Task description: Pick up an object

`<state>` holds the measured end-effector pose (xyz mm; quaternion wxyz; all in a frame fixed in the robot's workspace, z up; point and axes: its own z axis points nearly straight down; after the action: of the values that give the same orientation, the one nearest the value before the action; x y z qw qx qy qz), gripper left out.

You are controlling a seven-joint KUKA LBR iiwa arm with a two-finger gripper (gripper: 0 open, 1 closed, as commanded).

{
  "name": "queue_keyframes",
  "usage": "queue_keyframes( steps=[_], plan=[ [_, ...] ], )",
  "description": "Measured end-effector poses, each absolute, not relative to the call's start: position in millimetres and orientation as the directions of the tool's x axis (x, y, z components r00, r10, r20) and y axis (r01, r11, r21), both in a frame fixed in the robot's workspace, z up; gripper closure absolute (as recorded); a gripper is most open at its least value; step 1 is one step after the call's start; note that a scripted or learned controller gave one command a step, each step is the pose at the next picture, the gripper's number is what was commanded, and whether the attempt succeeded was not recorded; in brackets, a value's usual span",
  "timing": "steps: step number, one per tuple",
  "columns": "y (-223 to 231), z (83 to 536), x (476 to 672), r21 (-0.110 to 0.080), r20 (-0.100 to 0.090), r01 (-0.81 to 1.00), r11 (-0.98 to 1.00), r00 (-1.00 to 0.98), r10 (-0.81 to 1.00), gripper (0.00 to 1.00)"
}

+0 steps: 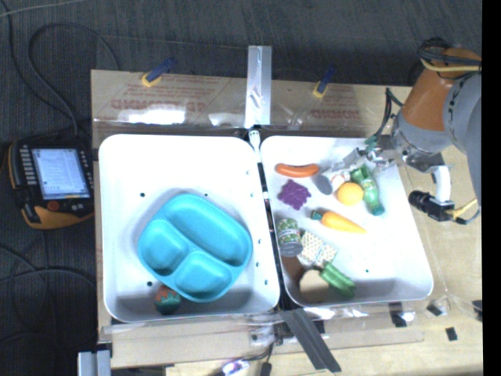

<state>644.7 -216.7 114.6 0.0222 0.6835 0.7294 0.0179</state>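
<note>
**Toy food crowded the right bin**

Toy food filled the right bin (407, 249): sausage (297, 169), purple grapes (294, 193), orange fruit (350, 193), carrot (338, 221). No label was readable. The gripper (366, 157) hovered upper right, its grip hidden. A blue tray (196, 245) occupied the left bin (117, 210).

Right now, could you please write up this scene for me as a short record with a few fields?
left bin: blue divided tray; small round toy by the tray's near corner
right bin: toy food pile, including hot dog, purple grapes, orange ball, carrot, green vegetable
arm: reaches in from the right
gripper: low over the right bin's far corner, near the orange ball
grasp: cannot tell
beside bench: handheld controller on the floor at left
</note>
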Motion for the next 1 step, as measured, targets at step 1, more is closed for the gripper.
queue_keyframes(
  steps=[1],
  plan=[
    [-218.1,114.8,631.4,0.062,-0.011,0.997,0.042,-0.042,0.999,0.00]
  ],
)
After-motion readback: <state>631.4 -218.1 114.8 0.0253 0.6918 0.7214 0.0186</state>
